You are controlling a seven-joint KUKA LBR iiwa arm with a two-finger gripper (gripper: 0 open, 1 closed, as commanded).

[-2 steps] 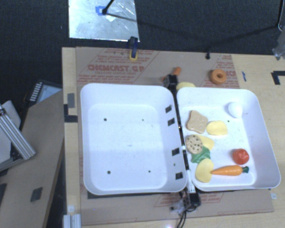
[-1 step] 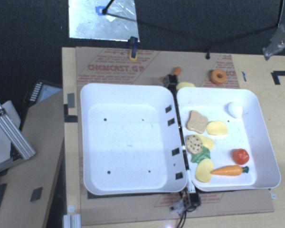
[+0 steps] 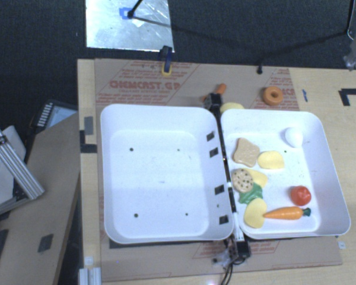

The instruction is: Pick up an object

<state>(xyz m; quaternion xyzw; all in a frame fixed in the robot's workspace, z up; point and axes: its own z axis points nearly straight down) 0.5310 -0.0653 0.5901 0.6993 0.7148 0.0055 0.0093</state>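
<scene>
Surface (image 3: 166,79): board-covered, carrying two white bins side by side, their inner rims touching so things can pass from one to the other.
Left bin (image 3: 160,177): bare floor, probably the receiving side.
Right bin (image 3: 320,159): holds the toy foods, so any pick starts here.
Carrot (image 3: 283,214): lies flat near the front wall, apart from the tomato (image 3: 300,195); long and narrow, likely an easy target.
Bread (image 3: 246,152): flat, near the shared rim, just above the cookie (image 3: 242,180).
Cluster: cookie, green leaf (image 3: 251,193) and yellow pieces (image 3: 255,212) touch or overlap, which makes a clean grasp harder.
Egg (image 3: 293,136): alone at the back, round, may roll.
Doughnut (image 3: 273,95): on the surface behind the right bin.
Fingers: open or closed cannot be told.
</scene>
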